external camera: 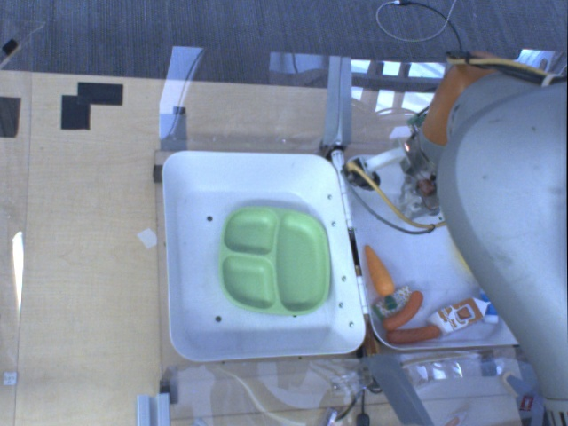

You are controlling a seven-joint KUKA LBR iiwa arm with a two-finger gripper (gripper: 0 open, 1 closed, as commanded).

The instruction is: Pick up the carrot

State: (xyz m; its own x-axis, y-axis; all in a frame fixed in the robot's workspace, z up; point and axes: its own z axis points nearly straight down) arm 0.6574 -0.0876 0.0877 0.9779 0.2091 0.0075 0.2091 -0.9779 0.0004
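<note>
- Since the carrot (379, 272) lies loose in the right bin (417, 247), hard against the wall it shares with the left bin (191, 238), any grab looks cramped on that side.
- Just past the carrot's fat end sit two sausages (404, 319) and a small carton (460, 314), so it's crowded too.
- Arm (506, 202) bulk covers much of the right bin; jaws are buried behind the wrist, can't tell if they're open or gripping anything.
- Green plate (275, 260) sits mid left bin, out of play.
</note>
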